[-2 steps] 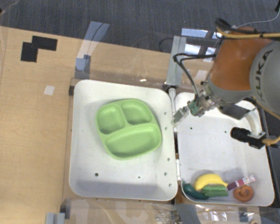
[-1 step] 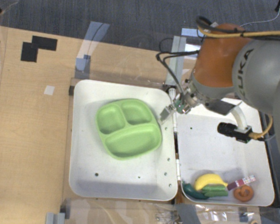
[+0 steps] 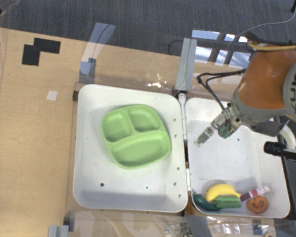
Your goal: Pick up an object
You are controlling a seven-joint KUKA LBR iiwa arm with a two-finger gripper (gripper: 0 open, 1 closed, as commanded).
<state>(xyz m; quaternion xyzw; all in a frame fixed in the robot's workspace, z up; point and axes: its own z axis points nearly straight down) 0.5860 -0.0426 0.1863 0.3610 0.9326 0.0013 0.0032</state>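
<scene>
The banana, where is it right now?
The banana lies in the right bin, near its front edge, touching a green vegetable and left of an orange fruit.

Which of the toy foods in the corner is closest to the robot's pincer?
The yellow banana. It sits highest in the pile, toward the pincer, while the green vegetable lies below it and the orange fruit is off to the right.

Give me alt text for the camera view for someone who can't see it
A grey and orange robot arm reaches in from the right, its gripper over the right bin near its left wall. At that bin's near edge lie a yellow banana, a green vegetable and an orange fruit. The left bin holds a green divided plate.
</scene>
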